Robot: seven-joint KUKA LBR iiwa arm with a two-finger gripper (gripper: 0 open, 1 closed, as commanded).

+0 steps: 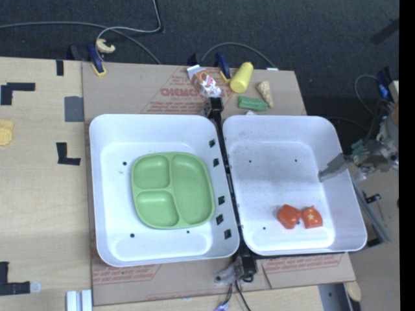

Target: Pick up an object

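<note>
Gripper (331,168) at the frame's right, over the right bin's (285,131) right rim, finger spacing not discernible. Down-left of it, on the bin floor at lower right: two orange-red toys (299,216) side by side, touching, pair's long axis left-right. Green tray (173,190) in the left bin (110,141), well apart.

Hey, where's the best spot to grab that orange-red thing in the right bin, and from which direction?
Take the orange-red object across its narrow middle, coming straight down. It lies low on the right bin floor, two lumps side by side, open floor around it. The near wall sits close, so a slanted approach looks riskier.
</note>
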